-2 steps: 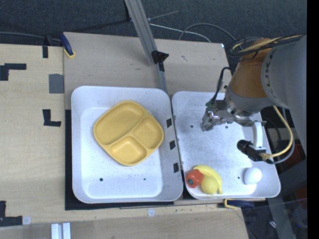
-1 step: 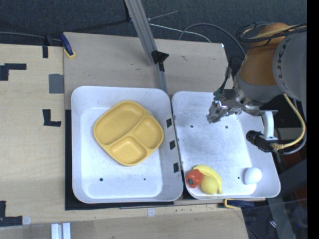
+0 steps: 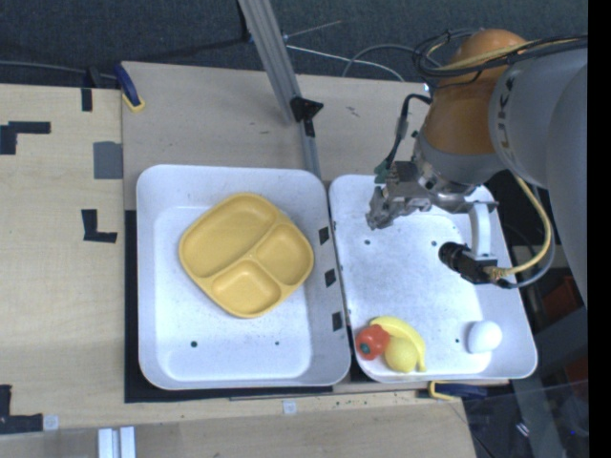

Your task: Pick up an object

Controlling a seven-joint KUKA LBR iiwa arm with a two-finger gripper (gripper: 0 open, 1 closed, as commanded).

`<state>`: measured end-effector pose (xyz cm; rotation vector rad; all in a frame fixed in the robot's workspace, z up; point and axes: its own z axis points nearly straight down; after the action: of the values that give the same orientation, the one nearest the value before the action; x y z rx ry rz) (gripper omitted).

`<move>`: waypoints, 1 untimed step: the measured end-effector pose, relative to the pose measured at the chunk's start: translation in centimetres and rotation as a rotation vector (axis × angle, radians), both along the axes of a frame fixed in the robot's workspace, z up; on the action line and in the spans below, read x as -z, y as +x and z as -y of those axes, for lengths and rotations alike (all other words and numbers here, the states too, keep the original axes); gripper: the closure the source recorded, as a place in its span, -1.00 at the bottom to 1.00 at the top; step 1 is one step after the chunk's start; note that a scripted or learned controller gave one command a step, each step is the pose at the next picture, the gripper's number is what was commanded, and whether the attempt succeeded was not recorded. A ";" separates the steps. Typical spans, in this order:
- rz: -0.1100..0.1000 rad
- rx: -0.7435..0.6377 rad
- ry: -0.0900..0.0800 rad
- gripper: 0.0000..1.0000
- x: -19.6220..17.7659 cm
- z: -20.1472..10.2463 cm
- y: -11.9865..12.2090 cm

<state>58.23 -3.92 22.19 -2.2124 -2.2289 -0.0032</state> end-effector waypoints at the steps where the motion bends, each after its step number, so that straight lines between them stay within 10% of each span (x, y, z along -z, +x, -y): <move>1: -0.003 0.000 0.000 1.00 0.7 -6.1 0.2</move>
<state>58.40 2.14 21.46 -2.2109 -2.2277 0.0006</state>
